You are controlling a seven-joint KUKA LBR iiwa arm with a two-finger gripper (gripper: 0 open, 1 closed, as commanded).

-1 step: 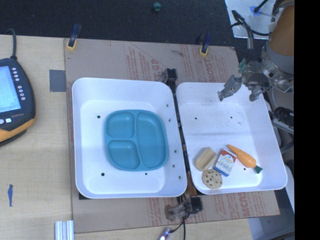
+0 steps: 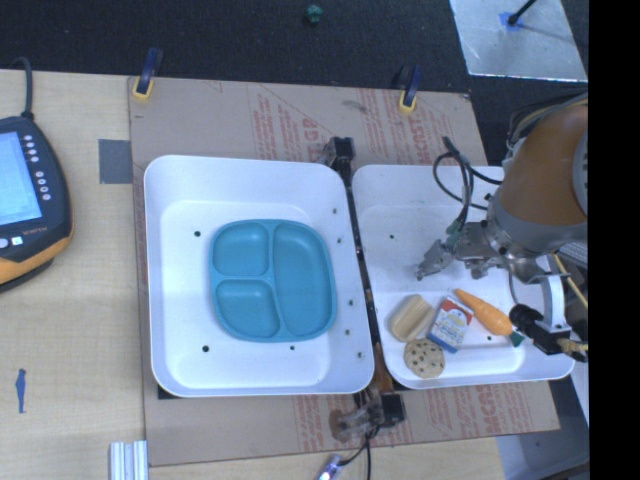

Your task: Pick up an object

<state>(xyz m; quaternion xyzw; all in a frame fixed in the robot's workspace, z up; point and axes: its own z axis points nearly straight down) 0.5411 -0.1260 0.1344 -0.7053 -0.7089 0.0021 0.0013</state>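
The end effector (image 2: 440,260) hangs low over the middle of the right bin (image 2: 400,193), and whether it is parted or closed cannot be told. Near that bin's front edge lie a tan block (image 2: 409,317), a small carton (image 2: 451,326) just beside it, a carrot (image 2: 484,312) and a cookie (image 2: 424,358). The left bin (image 2: 170,268) holds a blue divided plate (image 2: 272,279).

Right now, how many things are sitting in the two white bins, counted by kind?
Blue divided plate: 1
Carrot: 1
Cookie: 1
Bread piece: 1
Small carton: 1
Total: 5
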